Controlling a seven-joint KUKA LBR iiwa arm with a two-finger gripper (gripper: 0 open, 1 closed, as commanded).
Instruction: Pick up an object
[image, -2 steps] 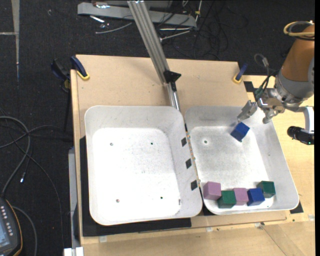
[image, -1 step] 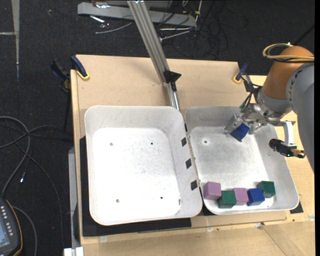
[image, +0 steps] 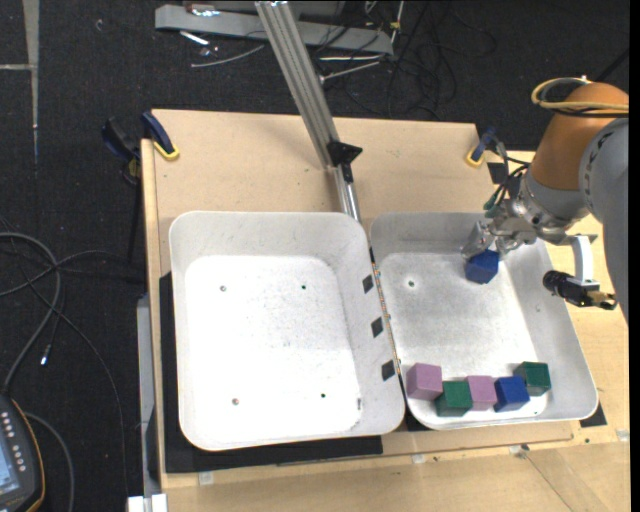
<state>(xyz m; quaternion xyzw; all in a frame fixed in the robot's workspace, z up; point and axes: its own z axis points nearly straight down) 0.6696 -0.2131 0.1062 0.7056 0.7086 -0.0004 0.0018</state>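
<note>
My gripper (image: 489, 250) hangs over the far part of the right bin (image: 560, 330), reaching in from the right. A blue block (image: 482, 267) sits tilted between its fingertips, and the fingers are shut on it. Along the near edge of the same bin lie a purple block (image: 425, 380), a green block (image: 455, 397), a pink-purple block (image: 481, 391), another blue block (image: 511, 392) and a dark green block (image: 535, 376), packed close in a row.
The left bin (image: 200, 250) stands beside the right one, their rims touching at the middle. A slanted metal pole (image: 305, 85) runs down to the far edge between the bins. Clamps (image: 160, 140) grip the bench's far corners.
</note>
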